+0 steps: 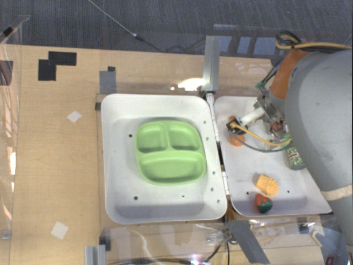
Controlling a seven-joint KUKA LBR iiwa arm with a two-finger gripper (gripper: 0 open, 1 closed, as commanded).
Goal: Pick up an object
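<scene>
Hidden / unclear: the grey arm (pixel 322 131) covers the right side of the right bin (pixel 242 195), including that bin's right wall. The claw (pixel 274 126) sits low over the bin's upper half in a clutter of wrist parts and cable. Cannot tell whether it is open or closed, and nothing can be seen gripped.

A small orange object (pixel 237 141) lies left of the claw, near the bin's left wall. Its top is covered by robot hardware and its shape is unreadable. A green-and-white item (pixel 294 158) lies at the arm's edge with its right side cut off by the arm. It is possibly a small packet or bottle.

Edges / room:
- A yellow ridged piece (pixel 267 185) lies in the lower middle of the right bin, apart from the walls, with bare floor on its left and above it.
- A red-and-green piece (pixel 263 203) lies just below the yellow one, close to the bin's near wall.
- The two are near each other; contact is not certain.
- The left bin (pixel 118 148) holds only a green divided plate (pixel 170 152), roughly centred, with open floor all around.
- The bins meet along a shared edge on the tabletop (pixel 49 164).

Orientation: the long axis of the yellow piece runs from upper left to lower right. The green-and-white item runs nearly top to bottom, slightly tilted. The red-and-green piece is too compact to give an axis.
</scene>
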